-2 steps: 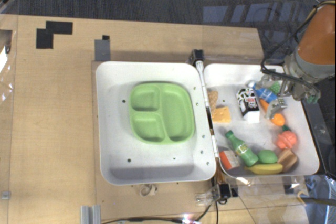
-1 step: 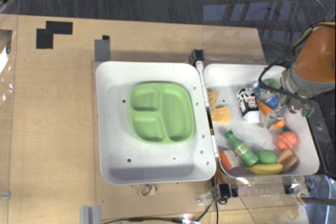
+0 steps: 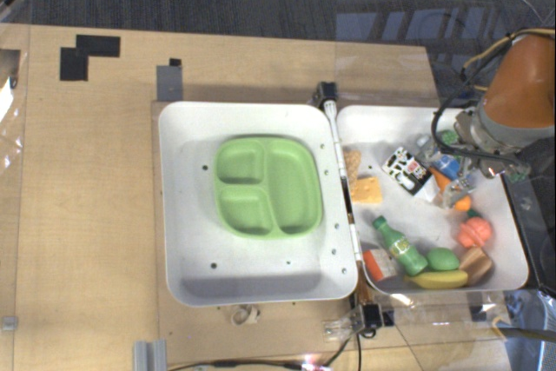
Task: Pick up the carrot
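We are cataloguing a wooden counter (image 3: 87, 213) carrying two shallow white bins side by side.

Left bin (image 3: 187, 274): we are finding one green divided plate (image 3: 265, 187) with three compartments, sitting near the middle of the bin.

Right bin (image 3: 391, 130): we are listing the following.
- A tan cracker-like piece (image 3: 352, 162) lying by the left wall, with a yellow cheese-like block (image 3: 366, 190) just below it.
- A small black-and-white printed package (image 3: 406, 168) sitting near the centre of the bin.
- A green bottle (image 3: 400, 247) lying at a slant, its neck pointing up-left, with a red-and-white item (image 3: 379, 264) just beside its lower left.
- A yellow banana (image 3: 438, 279) lying along the front wall, touching a green lime-like fruit (image 3: 443, 259) above it and a brown item (image 3: 477, 263) to its right.
- A pink-orange round fruit (image 3: 474, 232) resting near the right wall.
- The carrot (image 3: 461, 204), which we are reading as the small orange piece with a green tip, lying just above the round fruit and directly under the arm's wrist.

Arm (image 3: 521, 87): it is reaching in from the right, its orange band hanging over the bin's upper right corner. The gripper (image 3: 453, 174) is pointing down over the carrot area, close to a blue item (image 3: 446, 164). We cannot tell how the gripper is set, nor whether it is touching the carrot.
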{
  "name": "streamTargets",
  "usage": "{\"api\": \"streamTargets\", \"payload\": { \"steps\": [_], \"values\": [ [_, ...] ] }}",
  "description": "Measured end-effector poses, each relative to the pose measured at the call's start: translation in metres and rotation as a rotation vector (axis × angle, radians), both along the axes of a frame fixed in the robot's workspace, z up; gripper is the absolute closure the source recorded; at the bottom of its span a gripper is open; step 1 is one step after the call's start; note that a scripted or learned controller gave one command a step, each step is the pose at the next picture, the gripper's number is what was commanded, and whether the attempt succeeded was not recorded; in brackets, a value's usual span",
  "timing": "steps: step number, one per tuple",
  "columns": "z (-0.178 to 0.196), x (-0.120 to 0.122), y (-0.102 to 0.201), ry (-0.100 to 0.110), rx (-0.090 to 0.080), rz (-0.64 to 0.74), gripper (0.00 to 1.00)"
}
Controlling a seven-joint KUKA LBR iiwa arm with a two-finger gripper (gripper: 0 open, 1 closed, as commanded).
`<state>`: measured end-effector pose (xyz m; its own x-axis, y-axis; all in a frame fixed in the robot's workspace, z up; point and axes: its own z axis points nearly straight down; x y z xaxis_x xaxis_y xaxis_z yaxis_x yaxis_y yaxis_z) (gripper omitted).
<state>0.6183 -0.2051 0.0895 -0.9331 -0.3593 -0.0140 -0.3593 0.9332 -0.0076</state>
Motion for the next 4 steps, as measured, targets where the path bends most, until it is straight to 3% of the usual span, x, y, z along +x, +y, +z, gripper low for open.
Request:
{"api": "streamTargets", "payload": {
  "steps": [1,2,3,4],
  "values": [
    [-0.001,-0.060,0.000,0.004,0.002,-0.028,0.00],
    [-0.001,-0.035,0.003,0.000,0.004,-0.256,0.00],
    [0.000,-0.086,0.000,-0.003,0.009,-0.582,0.00],
    [0.014,-0.082,0.001,-0.013,0.009,-0.575,1.00]
  ]
}}
